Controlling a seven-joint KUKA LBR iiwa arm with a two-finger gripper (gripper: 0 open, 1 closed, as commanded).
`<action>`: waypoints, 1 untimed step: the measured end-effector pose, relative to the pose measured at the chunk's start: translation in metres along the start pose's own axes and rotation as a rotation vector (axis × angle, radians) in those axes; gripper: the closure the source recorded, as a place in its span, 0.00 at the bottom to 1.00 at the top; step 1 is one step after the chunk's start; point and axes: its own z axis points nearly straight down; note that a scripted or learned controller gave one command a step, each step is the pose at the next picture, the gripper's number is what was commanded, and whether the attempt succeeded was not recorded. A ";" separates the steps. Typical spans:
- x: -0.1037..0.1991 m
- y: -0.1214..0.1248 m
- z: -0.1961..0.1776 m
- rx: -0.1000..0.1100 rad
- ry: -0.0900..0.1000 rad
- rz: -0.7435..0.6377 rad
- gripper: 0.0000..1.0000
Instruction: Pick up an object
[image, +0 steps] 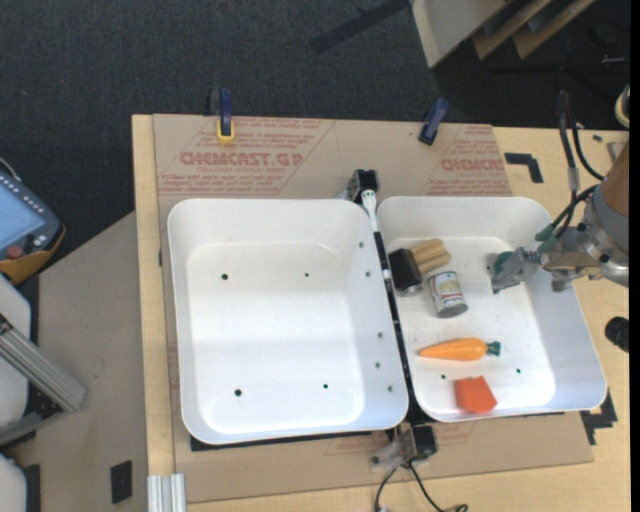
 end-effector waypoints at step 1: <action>0.067 -0.027 -0.076 0.008 0.006 -0.006 0.00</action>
